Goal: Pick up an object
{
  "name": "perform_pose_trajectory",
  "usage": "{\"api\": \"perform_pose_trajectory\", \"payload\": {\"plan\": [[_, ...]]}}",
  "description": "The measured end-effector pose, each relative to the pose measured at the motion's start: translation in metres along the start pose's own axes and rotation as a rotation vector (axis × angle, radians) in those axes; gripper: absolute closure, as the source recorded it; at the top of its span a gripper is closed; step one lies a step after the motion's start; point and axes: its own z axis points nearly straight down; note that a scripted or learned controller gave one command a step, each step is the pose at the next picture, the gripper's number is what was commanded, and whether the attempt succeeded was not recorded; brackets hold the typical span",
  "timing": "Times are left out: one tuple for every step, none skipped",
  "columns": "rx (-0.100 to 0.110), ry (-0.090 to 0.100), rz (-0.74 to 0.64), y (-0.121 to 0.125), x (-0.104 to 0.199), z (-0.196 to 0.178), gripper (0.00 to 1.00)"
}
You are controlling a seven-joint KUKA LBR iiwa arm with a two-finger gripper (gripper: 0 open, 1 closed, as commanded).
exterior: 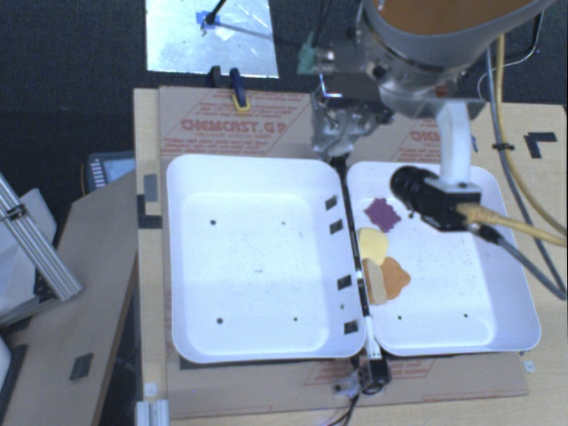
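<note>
Several small objects lie along the left side of the right bin [497, 300]: a purple piece [382, 213], a yellow piece [373, 244], an orange piece [395, 276] and a tan block [374, 285] against the bin's left wall. My gripper [339, 140] hangs above the far end of the divider between the two bins, behind and to the left of the purple piece. Nothing can be seen held in it. The grey and orange arm body looms over the back of the right bin.
The left bin [248, 264] stands beside the right one on a cardboard sheet [231, 124]. A black cylindrical unit [430, 198] on a white bracket, with a yellow cable, overhangs the right bin's back. A shiny foil sheet [209, 25] lies beyond the bench.
</note>
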Motion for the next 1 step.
{"api": "perform_pose_trajectory", "payload": {"plan": [[0.008, -0.004, 0.001, 0.0646, 0.0318, 0.0071, 1.0]]}}
